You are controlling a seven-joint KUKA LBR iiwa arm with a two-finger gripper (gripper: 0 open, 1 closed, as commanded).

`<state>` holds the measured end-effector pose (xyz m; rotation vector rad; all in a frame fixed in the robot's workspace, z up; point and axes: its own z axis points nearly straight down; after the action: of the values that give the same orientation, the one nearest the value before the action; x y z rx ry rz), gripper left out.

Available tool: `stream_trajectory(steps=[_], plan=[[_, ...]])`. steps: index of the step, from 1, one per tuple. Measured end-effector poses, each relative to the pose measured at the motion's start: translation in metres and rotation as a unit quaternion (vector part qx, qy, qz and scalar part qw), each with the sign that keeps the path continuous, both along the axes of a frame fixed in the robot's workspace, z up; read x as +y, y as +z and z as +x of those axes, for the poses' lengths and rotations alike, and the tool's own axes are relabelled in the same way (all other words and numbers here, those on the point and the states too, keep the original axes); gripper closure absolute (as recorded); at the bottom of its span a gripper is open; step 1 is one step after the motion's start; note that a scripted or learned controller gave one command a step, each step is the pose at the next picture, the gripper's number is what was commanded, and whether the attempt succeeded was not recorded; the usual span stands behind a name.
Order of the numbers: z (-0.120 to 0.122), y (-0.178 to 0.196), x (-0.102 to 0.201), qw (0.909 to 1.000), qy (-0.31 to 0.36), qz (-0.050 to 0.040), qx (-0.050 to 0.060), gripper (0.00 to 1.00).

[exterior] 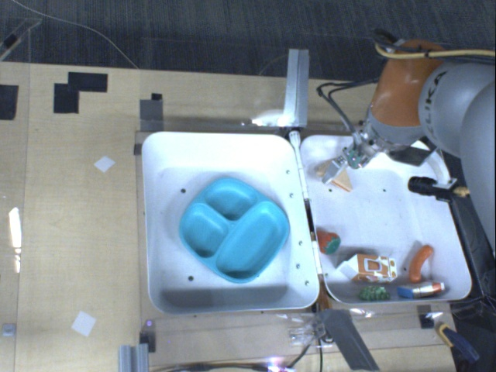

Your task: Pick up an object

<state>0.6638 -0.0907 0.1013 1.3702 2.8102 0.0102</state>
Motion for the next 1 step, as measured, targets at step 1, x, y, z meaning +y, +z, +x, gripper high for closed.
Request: stream_trajectory(steps=[1], plan=[[0.0014, -0.0143, -0.0020, 0.9999, 0.005, 0.0007, 0.010, 1.00]])
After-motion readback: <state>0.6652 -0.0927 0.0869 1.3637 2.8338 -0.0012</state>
